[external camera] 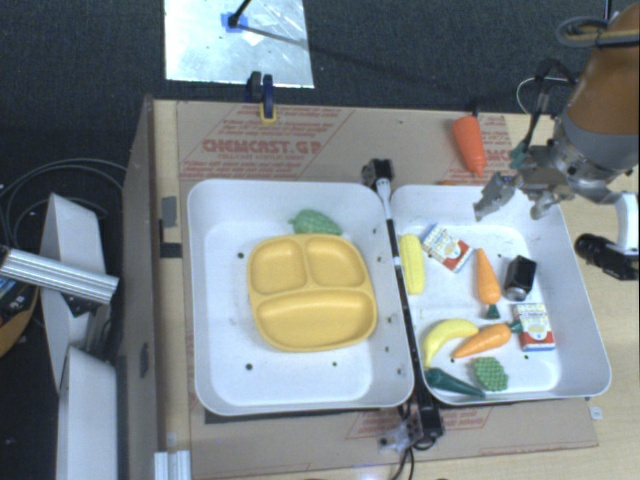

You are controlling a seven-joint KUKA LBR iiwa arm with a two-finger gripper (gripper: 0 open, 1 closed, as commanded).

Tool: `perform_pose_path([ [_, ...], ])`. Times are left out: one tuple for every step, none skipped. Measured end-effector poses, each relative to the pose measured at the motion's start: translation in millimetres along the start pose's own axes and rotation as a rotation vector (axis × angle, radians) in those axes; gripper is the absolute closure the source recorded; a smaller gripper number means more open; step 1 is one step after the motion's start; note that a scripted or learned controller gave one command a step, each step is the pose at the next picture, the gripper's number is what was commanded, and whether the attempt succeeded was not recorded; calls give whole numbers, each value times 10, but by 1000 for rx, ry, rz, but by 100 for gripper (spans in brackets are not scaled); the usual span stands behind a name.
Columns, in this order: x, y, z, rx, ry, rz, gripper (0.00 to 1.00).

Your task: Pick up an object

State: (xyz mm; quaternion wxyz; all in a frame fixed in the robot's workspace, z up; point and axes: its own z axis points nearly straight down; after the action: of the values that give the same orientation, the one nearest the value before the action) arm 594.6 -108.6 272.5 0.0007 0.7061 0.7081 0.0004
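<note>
- Camera view, looking down at a slant: two shallow white bins sit side by side on a cardboard-covered worktop (300, 133).
- The left bin (215, 268) holds a yellow divided plate (310, 293) with a green leafy toy (316, 222) just behind it.
- The right bin (570, 298) holds the loose toys, any of which could serve the task: a corn cob (411, 262) along its left wall, a small snack packet (445, 247), an upright carrot (486, 278), a dark can (518, 276), a banana (447, 336), a second carrot (481, 341) lying across, a juice carton (534, 327), a green textured piece (489, 372) and a dark green pepper (453, 381).
- Another orange carrot-like toy (467, 142) lies on the worktop outside the bins, beyond the right bin's far edge.
- The arm comes in from the right. Its tool (518, 196) hovers over the far edge of the right bin, its two fingers spread apart, with nothing between them.
- The key relation: the nearest pickable things lie toward the viewer from the tool. The upright carrot and the dark can sit just below it in the picture, and the snack packet is below and to the left.
- The upright carrot's long axis runs roughly away from the viewer, slightly tilted, so by my judgement the fingers would need to close across its narrow width.
- How high the tool sits above the bin floor cannot be told from this angle.
</note>
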Motion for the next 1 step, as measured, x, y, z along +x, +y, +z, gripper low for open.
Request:
perform_pose_path([
  [-204, -339, 1348, 4, 1, 2, 0],
])
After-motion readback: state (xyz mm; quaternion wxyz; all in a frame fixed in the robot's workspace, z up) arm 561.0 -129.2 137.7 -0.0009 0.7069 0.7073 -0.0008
